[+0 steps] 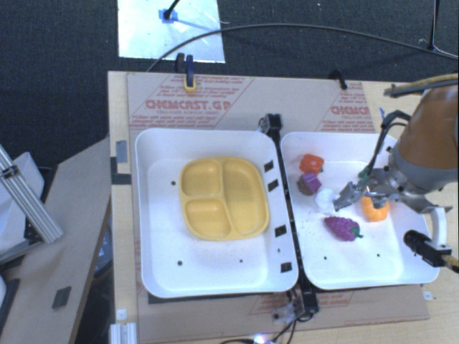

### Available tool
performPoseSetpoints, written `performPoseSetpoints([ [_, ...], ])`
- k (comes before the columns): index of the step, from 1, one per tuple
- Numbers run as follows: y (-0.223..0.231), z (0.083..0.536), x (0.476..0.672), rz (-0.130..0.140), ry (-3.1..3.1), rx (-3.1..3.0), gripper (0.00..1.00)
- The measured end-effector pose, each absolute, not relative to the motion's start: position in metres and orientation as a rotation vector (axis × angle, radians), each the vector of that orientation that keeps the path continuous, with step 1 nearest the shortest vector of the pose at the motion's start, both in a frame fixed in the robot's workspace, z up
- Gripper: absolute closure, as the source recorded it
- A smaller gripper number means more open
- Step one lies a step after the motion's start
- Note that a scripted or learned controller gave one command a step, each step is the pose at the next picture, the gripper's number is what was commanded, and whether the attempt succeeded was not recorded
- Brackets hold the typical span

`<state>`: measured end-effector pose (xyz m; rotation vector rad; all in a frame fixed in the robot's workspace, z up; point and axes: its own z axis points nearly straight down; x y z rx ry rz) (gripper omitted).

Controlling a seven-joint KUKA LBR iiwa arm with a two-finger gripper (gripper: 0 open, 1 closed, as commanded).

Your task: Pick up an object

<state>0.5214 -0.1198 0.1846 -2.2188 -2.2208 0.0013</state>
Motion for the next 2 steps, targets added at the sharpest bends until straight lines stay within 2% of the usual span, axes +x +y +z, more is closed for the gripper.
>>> performPoseSetpoints([
  [1, -0.120, 0.124, 0.515, 0.003, -2.220, -2.218, 0.00],
  [2, -0.120, 0.082, 0.515, 0.001, -2.221, -2.220, 0.00],
])
